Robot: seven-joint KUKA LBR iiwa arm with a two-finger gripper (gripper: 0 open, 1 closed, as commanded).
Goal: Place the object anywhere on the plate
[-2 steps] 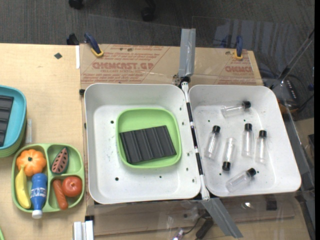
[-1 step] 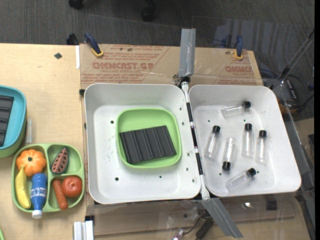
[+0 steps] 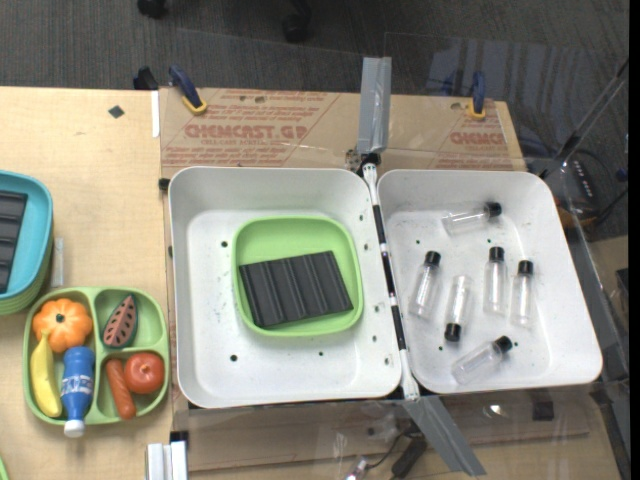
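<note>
Pincer state: cannot tell, open or closed; nothing here lets me log a grasp.

Bench layout, large to small. Left bin (image 3: 190,268) and right bin (image 3: 565,268) sit side by side, touching along the centre seam. The left bin holds the green plate (image 3: 298,234), roughly centred. A dark ribbed slab (image 3: 296,288) lies flat on the plate and covers most of its floor, leaving the green rim and a strip along the far side bare.

The right bin holds six clear vials (image 3: 495,278) with black caps, all lying on their sides. One lies at the far wall, four are loosely grouped mid-bin, and one lies near the front edge. None touches the plate.

Judgement: the step in hand is the pick, not yet made. I take the object to be one of the vials, well apart from the plate.

Next move calls for:
- choosing a vial that lies apart from its neighbours; the far one or the front one looks easiest
- closing across the barrel, since a round vial may roll
- carrying it over the seam and setting it down on the slab or the bare strip of plate
</note>
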